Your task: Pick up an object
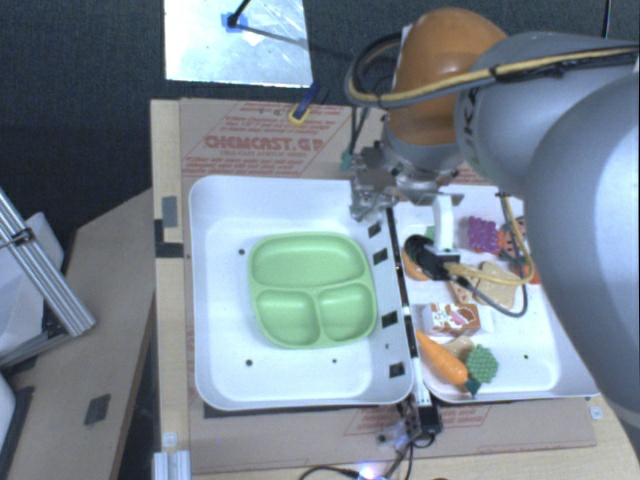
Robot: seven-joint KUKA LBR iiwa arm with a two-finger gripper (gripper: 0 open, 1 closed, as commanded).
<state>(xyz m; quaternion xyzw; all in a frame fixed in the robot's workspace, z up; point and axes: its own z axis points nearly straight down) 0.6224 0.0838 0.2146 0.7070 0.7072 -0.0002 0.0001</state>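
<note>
Carrot [441, 358] and green sprig [483, 364] lie in the right bin [540, 363], well toward the camera from the pincer [372, 200], which hangs over the divider between bins; its spread cannot be told. Risk: descent here would likely strike the bin walls, not the purple grapes [482, 234] beside it. Cardboard [262, 140] beyond reads "CHEMCAST".

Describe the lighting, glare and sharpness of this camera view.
Camera view: even overhead light; the left white bin is washed out near its rim; the green divided plate shows soft highlights; the foil sheet at top glares bright; the grey arm, close to the lens, looks large and soft; the toy carrot is slightly fuzzy.
</note>
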